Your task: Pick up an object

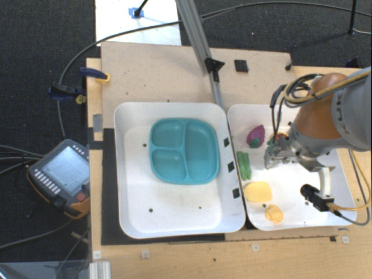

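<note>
Camera view places the hand (pixel 274 156) low inside the right bin (pixel 343 182), near its middle left; whether it is wide, narrow or holding anything cannot be told from this angle. The grey arm (pixel 349 106) with its orange band (pixel 317 112) reaches in from the right, with black cables looping above the wrist.

Four small objects lie in the right bin. The purple lumpy object (pixel 256 136) sits just beside the hand, to its left and slightly farther back. The green elongated object (pixel 244 164) lies left of the hand along the bin's left wall. The pale yellow rounded block (pixel 257 191) lies nearer than the hand and a little left. The small yellow-orange object (pixel 274 214) lies at the near edge, well apart from the hand.

The left bin (pixel 133 214) carries a teal divided plate (pixel 185 150) with three compartments, smooth and rounded at the corners.

Both bins are shallow, white and glossy, and rest on a light fibreboard tabletop (pixel 163 68). A metal pole (pixel 195 31) rises at the far side. A teach pendant (pixel 58 176) lies on dark carpet (pixel 40 39) to the left.
</note>
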Robot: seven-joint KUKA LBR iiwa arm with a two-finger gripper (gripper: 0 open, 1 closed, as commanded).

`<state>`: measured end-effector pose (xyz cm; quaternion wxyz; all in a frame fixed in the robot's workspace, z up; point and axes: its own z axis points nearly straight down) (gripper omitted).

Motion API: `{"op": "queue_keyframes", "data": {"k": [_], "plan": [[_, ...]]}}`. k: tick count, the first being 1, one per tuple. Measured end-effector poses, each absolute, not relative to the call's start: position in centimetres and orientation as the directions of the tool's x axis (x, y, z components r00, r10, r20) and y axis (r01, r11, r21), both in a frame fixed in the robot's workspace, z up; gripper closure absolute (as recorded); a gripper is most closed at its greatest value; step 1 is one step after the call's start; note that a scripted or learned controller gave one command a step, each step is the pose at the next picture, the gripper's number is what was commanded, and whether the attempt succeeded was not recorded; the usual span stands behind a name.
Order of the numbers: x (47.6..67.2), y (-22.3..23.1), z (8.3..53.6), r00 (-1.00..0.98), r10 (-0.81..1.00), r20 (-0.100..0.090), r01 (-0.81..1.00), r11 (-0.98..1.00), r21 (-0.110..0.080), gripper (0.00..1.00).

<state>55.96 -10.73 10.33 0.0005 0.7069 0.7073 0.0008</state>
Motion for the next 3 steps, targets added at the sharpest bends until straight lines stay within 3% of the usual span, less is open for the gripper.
{"op": "queue_keyframes", "data": {"k": [3], "plan": [[56.6,-9.2,24.2,-0.006,1.0,-0.001,1.0,0.006,0.006,1.0]]}}
